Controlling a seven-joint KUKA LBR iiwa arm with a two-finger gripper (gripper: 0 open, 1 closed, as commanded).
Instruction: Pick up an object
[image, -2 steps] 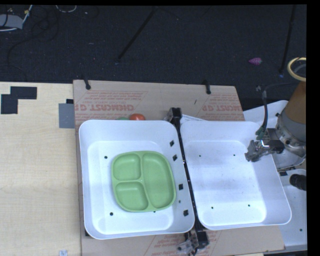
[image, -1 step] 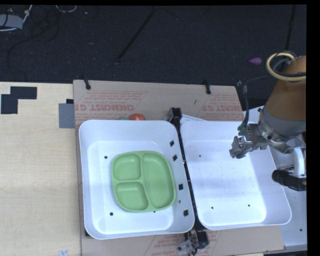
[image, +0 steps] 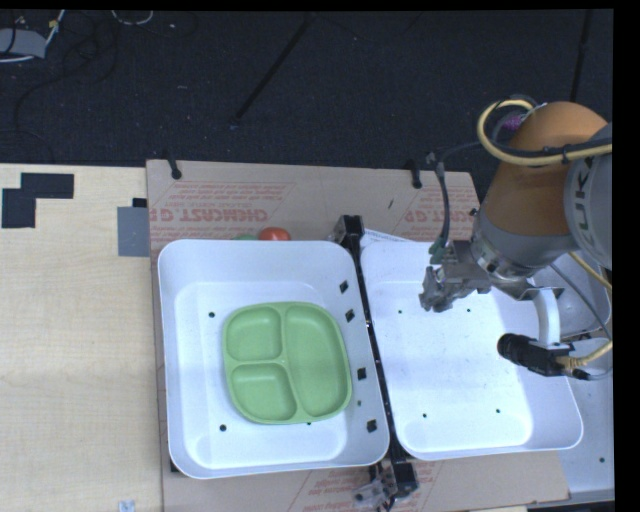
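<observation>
Camera view – green plate (image: 287, 361) in left bin (image: 190, 290), claw (image: 437, 296) above right bin (image: 520, 425), grip state unclear.

Single fixed camera above the bench (image: 80, 330), looking down at a slant. Near edge of the scene at frame bottom, far edge with dark floor (image: 300, 80) and cables at top. Mid-distance: both white bins fit in frame, left bin (image: 190, 440) fully seen, right bin (image: 480, 420) reaching close to the right side. Arm (image: 545, 180) enters from the right, upper part cut off by the frame edge. Bench surface runs out of frame on the left.
</observation>
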